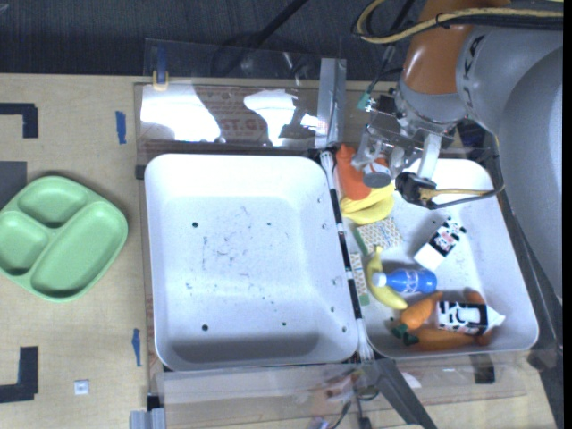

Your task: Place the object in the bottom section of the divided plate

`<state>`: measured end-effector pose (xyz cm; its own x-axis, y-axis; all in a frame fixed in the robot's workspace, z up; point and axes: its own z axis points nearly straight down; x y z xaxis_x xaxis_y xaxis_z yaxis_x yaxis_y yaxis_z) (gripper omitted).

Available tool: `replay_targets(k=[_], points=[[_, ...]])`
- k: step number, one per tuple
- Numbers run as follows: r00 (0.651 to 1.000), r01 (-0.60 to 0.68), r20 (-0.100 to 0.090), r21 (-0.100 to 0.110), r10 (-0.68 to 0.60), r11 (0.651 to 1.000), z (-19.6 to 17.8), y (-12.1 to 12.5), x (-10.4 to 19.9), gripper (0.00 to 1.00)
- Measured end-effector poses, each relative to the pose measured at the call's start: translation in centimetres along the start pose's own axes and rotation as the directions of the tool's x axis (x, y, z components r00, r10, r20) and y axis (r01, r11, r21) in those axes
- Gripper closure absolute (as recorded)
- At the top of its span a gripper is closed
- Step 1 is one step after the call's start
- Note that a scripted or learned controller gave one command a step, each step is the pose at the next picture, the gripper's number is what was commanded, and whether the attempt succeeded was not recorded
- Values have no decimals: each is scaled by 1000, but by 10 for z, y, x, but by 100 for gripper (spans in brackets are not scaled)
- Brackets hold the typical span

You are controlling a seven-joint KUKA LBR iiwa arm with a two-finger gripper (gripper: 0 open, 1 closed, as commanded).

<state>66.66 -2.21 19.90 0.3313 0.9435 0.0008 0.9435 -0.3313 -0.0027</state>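
One divided plate [61, 237], green, three sections, lies on the bench [80, 347] well left of the bins; all three sections are bare, including the large bottom section, so by the look of it no placement has been made.

One left bin [241, 257], white, holds nothing.

One right bin [500, 284], white, holds the clutter. Counted along its left wall and lower end: two yellow bananas, an upper banana [370, 206] and a lower banana [382, 286]; one blue bottle [407, 281]; one carrot [435, 325] with an orange body; two small black-and-white cartons, one [441, 240] mid-bin and one [466, 315] lying on the carrot. An orange item [352, 179] sits above the upper banana, its type unclear.

One gripper [391, 164] hangs over the top-left corner of the right bin, just above the upper banana. Whether its fingers are spread or closed cannot be told, and no object is seen between them.

Judged remaining: grasp, carry across the left bin, release in the bottom section.
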Motion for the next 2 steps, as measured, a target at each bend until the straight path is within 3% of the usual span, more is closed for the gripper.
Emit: replay_targets(k=[1,2], points=[[959,-284,0,-3,284,959,-7,-22,63,100],[959,-284,0,-3,284,959,-7,-22,63,0]])
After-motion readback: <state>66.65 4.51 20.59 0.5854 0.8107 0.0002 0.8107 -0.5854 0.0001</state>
